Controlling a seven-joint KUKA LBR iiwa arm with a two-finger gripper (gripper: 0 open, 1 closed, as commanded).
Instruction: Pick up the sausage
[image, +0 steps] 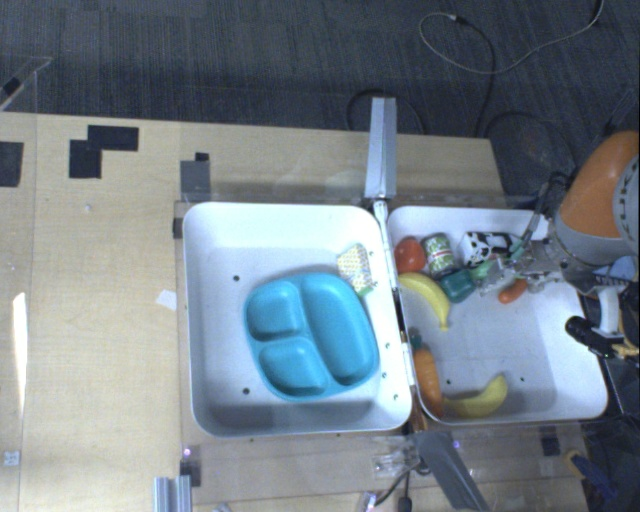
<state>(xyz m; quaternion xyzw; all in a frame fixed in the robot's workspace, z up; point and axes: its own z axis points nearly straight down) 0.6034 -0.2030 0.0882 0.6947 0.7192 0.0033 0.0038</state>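
The sausage (512, 292) is a small red-orange piece in the right bin (560, 385), near its upper right part. My gripper (522, 272) reaches in from the right and sits right over the sausage, touching or almost touching its upper side. The grey wrist and the orange band (603, 185) hang above the bin's right rim. Part of the sausage is hidden by the gripper.
Left of the sausage lie a teal object (458, 284), a black-and-white object (484, 246), a can (438, 252), a tomato (408, 254) and a banana (428, 297). A carrot (428, 372) and a second banana (482, 397) lie near the front. The left bin (215, 300) holds a blue divided plate (312, 335).
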